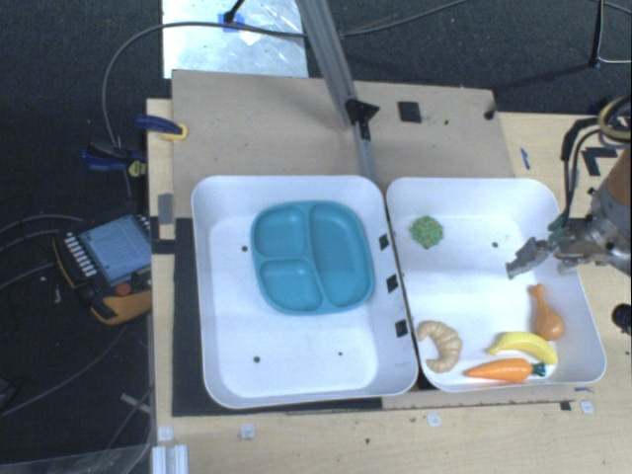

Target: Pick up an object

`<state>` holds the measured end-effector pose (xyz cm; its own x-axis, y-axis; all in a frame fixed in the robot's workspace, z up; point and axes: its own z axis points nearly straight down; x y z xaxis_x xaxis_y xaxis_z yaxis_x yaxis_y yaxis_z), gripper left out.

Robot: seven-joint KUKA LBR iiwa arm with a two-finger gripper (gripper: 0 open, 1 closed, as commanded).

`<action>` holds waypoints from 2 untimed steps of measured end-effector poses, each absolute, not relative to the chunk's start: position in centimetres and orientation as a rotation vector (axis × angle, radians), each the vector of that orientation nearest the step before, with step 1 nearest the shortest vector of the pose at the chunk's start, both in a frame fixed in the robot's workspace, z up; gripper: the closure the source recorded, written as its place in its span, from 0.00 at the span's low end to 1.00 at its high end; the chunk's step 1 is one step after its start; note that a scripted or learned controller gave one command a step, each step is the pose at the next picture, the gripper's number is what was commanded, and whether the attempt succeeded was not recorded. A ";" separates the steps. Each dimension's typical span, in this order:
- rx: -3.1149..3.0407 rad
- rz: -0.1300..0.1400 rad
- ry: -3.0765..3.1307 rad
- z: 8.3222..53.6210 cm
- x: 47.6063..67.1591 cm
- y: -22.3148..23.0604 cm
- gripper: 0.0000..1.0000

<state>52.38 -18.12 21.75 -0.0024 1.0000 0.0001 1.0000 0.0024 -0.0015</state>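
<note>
the end effector (523, 258) hangs at the right edge of the frame over the right bin (474, 197), nothing visibly between its fingers, though whether they are open or closed cannot be told. below it lie a chicken drumstick (545, 312), a banana (523, 345), a carrot (504, 369) and a croissant (440, 344), with broccoli (427, 231) at the upper left of that bin. a blue divided plate (311, 257) sits in the left bin (227, 294).

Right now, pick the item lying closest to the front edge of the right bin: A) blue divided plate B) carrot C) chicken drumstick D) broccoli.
B: the carrot lies along the front wall of the right bin, just below the banana; the broccoli sits near the back, and the blue divided plate is in the left bin.
</note>
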 end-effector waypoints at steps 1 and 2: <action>-2.219 0.001 -2.221 17.3 52.1 -17.4 0.00; -2.219 0.002 -2.220 11.3 52.7 -16.9 0.00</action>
<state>52.65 -16.91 11.26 -0.0005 1.0000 0.0012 1.0000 0.0005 -0.0030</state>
